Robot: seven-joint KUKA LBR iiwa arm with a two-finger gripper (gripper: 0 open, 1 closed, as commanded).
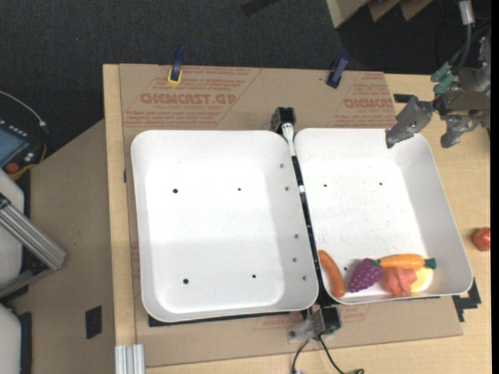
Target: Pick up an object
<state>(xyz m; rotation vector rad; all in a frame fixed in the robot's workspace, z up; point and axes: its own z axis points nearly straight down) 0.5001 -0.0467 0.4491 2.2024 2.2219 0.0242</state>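
The gripper [427,127] hangs over the right bin's [374,209] far right corner, fingers spread wide with nothing between them. At that bin's near edge lie the toys: a sausage [331,273], grapes [363,275], a carrot [405,261], close together.

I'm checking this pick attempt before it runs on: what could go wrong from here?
1. The toy foods, the grapes, carrot and sausage, lie packed together, so a grasp may catch two or knock one aside.
2. They sit against the right bin's near wall, so a finger could strike the rim.
3. The open gripper hangs over the far corner, so the approach crosses the whole bin.
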